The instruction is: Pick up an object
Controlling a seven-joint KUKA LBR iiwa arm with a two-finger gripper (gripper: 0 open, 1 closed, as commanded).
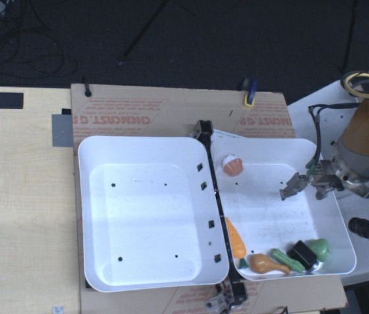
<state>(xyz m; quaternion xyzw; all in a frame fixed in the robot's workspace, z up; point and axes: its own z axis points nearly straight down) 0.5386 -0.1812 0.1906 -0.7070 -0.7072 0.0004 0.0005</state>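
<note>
My gripper (294, 186) hangs over the right part of the right bin (332, 267), with the grey and orange arm (361, 139) behind it at the right edge. Nothing shows in its grasp. A small pink and orange cupcake-like toy (232, 165) sits to its left, near the bin's back left corner. Along the front of the bin lie an orange carrot (236, 239), a yellow-orange gourd (266, 263), a long green piece (286, 260), a black block (302, 254) and a round green piece (318, 246).
The left bin (86, 175) stands beside the right one, with a black divider strip (212, 195) between them. Both rest on brown cardboard (158, 113). A blue and yellow clamp (249, 91) holds the cardboard's back edge. Cables (322, 120) run near the arm.
</note>
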